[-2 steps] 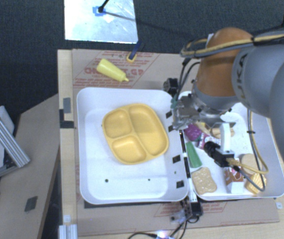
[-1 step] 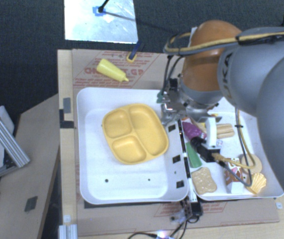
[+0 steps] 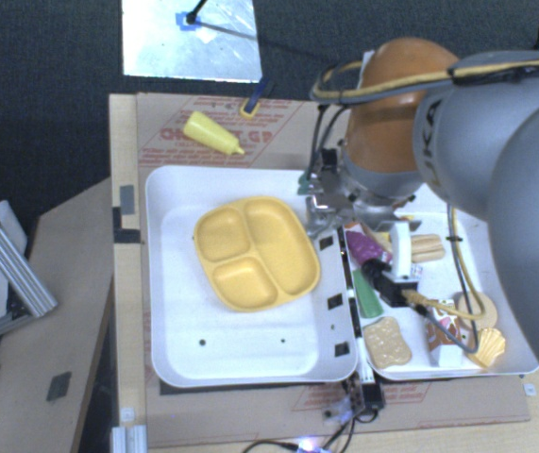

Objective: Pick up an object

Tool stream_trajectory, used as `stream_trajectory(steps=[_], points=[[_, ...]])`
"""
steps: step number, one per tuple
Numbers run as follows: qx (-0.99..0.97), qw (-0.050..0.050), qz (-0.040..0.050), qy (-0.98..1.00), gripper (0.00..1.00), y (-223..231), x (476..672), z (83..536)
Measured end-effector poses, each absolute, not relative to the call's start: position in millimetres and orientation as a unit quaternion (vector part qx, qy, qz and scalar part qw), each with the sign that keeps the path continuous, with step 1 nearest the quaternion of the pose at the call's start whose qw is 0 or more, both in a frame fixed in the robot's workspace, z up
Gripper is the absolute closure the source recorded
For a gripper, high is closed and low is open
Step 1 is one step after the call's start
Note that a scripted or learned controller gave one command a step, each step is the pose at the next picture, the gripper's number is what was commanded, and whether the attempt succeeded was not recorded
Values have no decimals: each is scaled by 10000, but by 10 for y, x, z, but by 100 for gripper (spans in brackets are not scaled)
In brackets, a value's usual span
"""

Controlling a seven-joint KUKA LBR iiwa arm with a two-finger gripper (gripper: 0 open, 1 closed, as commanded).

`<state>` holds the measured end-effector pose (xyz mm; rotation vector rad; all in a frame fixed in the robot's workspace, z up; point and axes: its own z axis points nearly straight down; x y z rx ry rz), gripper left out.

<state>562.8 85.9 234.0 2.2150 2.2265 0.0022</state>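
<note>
Overhead, the arm (image 3: 458, 121) covers the gripper (image 3: 330, 206), so whether it is open or closed cannot be told; one yellow divided plate (image 3: 255, 251) lies in the left bin (image 3: 170, 347); one cracker (image 3: 387, 342) rests in the cluttered right bin (image 3: 514, 361); one yellow bottle (image 3: 212, 133) lies outside.

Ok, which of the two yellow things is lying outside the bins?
The yellow bottle, lying on the cardboard behind the left bin. The yellow divided plate sits inside that bin.
</note>
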Motion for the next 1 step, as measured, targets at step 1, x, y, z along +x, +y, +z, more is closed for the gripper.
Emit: stream_trajectory(steps=[1], points=[[7067, 0, -5, 7075, 100, 839, 5689, 2177]])
